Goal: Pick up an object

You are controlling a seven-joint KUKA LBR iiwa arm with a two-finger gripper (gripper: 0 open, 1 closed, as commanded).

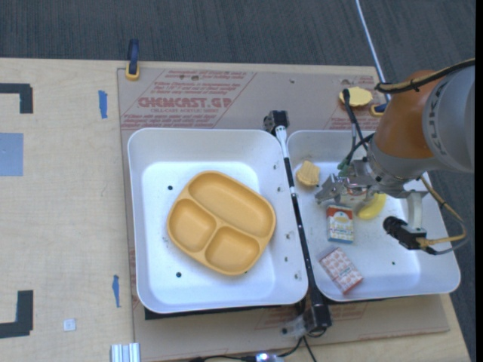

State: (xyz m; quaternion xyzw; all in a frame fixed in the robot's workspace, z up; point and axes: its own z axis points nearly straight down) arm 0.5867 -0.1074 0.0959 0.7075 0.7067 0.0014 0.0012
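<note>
My gripper (336,191) hangs low in the right bin (434,277), near its upper left part. A pale yellow chunk (307,173) lies just to its left. Right below the gripper sits a small white and red carton (341,224). A yellow banana-shaped piece (372,206) pokes out from under the wrist on the right. Closer to the front of the bin lies a red patterned packet (341,270). I see nothing held in the gripper.
The left bin (151,202) holds a yellow divided plate (220,222). A black divider strip (293,202) runs between the two bins. A yellow clamp (361,97) sits on the board behind the right bin. A black cable fitting (401,232) hangs by the arm.
</note>
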